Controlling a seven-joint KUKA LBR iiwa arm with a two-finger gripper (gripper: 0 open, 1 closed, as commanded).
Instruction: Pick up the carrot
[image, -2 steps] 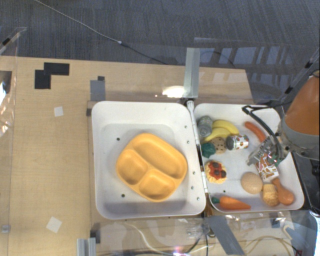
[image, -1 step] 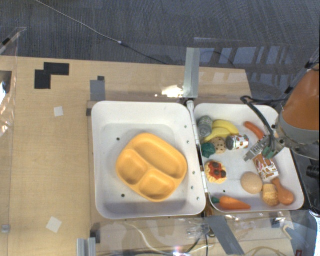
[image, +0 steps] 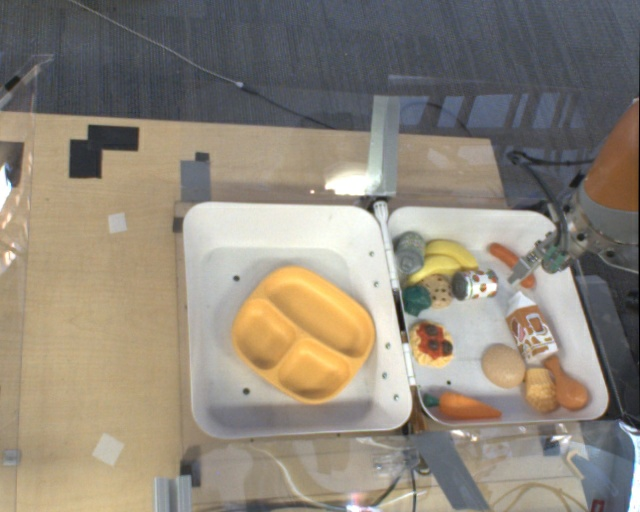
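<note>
The carrot (image: 468, 406), orange with a green top, lies flat along the front edge of the right bin (image: 560, 222), by its front-left corner. My gripper (image: 538, 263) hangs over the right side of that bin, well behind and to the right of the carrot. It is open with nothing between its fingers. It hovers right beside a red sausage (image: 507, 260). The orange-banded arm (image: 612, 180) comes in from the right edge.
The right bin also holds a banana (image: 446, 258), a can (image: 409, 252), a cookie (image: 435, 291), a pizza slice (image: 432, 343), an egg (image: 503, 365), a sauce bottle (image: 529, 333) and a drumstick (image: 556, 386). A yellow divided plate (image: 303, 331) sits in the left bin (image: 210, 400).
</note>
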